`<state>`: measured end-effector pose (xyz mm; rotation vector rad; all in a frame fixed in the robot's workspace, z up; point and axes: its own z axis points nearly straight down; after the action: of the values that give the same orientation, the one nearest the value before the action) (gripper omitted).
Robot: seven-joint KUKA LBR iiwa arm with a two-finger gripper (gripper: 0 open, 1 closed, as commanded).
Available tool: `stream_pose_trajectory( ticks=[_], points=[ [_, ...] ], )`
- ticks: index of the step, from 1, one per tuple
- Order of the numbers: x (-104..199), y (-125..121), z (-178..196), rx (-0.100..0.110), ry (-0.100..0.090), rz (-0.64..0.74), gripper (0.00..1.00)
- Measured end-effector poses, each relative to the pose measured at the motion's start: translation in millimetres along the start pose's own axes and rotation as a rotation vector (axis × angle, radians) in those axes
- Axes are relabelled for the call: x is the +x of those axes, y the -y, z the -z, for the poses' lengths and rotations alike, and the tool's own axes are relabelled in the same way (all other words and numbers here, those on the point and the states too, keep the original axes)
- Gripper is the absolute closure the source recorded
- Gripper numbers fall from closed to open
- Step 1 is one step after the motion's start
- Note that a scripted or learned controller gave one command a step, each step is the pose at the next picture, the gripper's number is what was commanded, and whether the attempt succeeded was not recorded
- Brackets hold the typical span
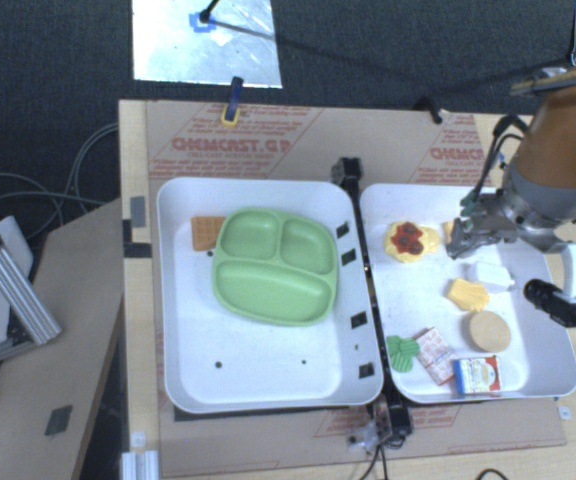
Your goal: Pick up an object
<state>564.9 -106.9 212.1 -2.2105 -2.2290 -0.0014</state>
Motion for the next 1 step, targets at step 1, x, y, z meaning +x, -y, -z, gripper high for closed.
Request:
stream_pose_trajectory(
  ticks=[1],
  points=[
    [46.0, 36.5, 14.2, 0.000, 0.000, 0.000, 1.00]
  ],
)
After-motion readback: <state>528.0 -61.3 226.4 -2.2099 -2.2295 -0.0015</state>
